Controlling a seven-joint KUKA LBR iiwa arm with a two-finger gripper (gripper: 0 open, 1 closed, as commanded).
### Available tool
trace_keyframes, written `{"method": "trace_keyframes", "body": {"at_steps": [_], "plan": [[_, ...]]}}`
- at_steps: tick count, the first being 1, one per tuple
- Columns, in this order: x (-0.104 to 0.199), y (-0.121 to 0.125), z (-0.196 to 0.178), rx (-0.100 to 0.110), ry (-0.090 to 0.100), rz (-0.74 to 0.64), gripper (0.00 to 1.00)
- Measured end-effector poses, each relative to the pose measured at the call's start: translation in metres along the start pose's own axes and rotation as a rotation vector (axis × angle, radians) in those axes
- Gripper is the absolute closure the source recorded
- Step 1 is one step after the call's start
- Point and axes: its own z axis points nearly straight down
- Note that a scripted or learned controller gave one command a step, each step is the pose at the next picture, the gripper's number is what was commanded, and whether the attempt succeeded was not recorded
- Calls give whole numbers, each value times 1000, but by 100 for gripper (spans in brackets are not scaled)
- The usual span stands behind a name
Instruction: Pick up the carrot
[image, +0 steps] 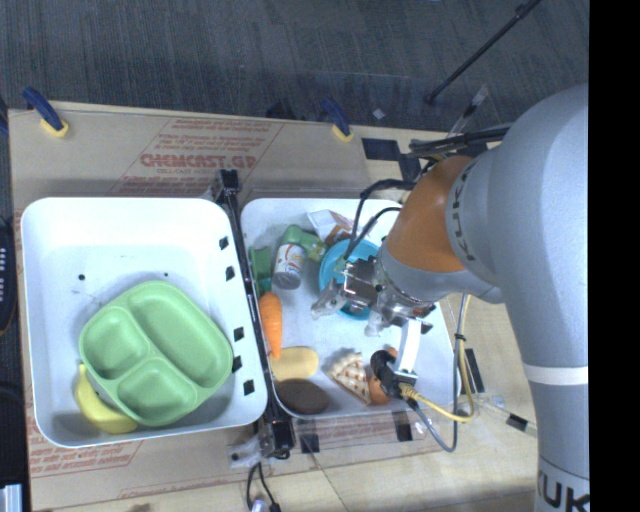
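1. Camera view looks down on two white bins set side by side; the carrot (271, 320) serves as the landmark for everything below.
2. The carrot lies in the right bin (436, 350), lengthwise against that bin's left wall, just beside the black divider between the bins.
3. Just below the carrot rests a pale yellow, potato-like piece (295, 362), and below that a dark brown oval item (303, 397).
4. Above the carrot stand a green packet (262, 267) and a small can (288, 266).
5. Right of the carrot, near but apart from it, the gripper (338, 294) hangs over a blue dish (337, 260); whether it is spread or closed cannot be told from this angle, and nothing is seen held in it.
6. Lower right of the carrot sits a waffle-patterned toy (350, 372).
7. Left of the carrot, across the divider, the left bin (60, 240) holds a green divided plate (155, 350) lying over a yellow item (95, 408).
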Motion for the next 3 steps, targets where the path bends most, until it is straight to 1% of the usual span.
{"method": "trace_keyframes", "body": {"at_steps": [1, 2, 3], "plan": [[61, -37, -57, -9, -2, 50, 0], [66, -62, -54, -5, -5, 40, 0], [53, -55, -55, -9, -2, 327, 0]]}}
